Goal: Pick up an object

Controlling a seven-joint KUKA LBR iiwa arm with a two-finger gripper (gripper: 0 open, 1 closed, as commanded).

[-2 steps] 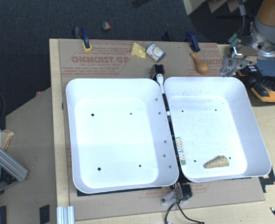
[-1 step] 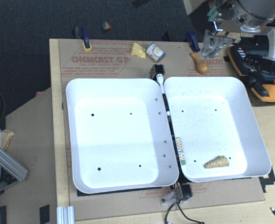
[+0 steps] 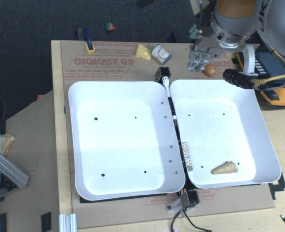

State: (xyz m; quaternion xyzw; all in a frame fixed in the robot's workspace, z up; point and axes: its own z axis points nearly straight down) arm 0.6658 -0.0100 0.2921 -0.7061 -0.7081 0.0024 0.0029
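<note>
A tan, ridged, shell-like object (image 3: 224, 167) lies flat near the front right corner of the right bin (image 3: 258, 129). My gripper (image 3: 198, 64) hangs above the bench behind the right bin's back left corner, well away from that object. Nothing shows between its fingertips. The left bin (image 3: 77, 129) holds no loose thing that I can see.
On the brown board behind the bins lie a yellow wedge (image 3: 143, 52), a small white box (image 3: 161, 54) and a small brown ball (image 3: 210, 70) just right of the gripper. A blue and yellow clamp (image 3: 88, 40) sits at the board's back left.
</note>
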